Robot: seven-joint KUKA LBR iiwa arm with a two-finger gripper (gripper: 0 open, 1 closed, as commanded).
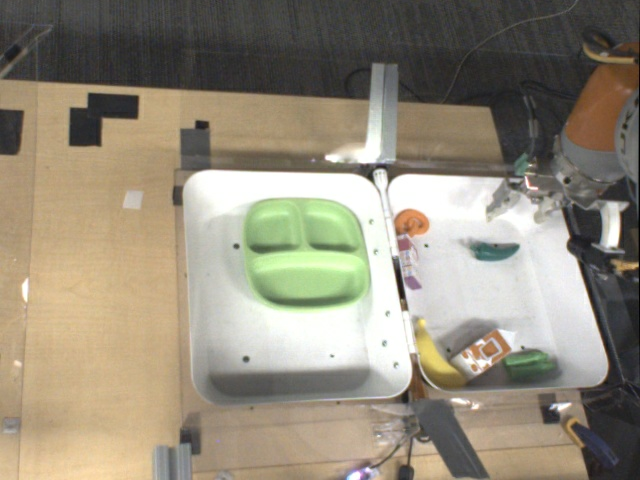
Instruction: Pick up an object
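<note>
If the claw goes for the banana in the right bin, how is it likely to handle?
The banana is curved and smooth, so it may pivot or slip between fingers. It lies against the bin wall with the small carton touching it, so a push would probably jam it rather than roll it.

Bright, even light; mild blur
</note>
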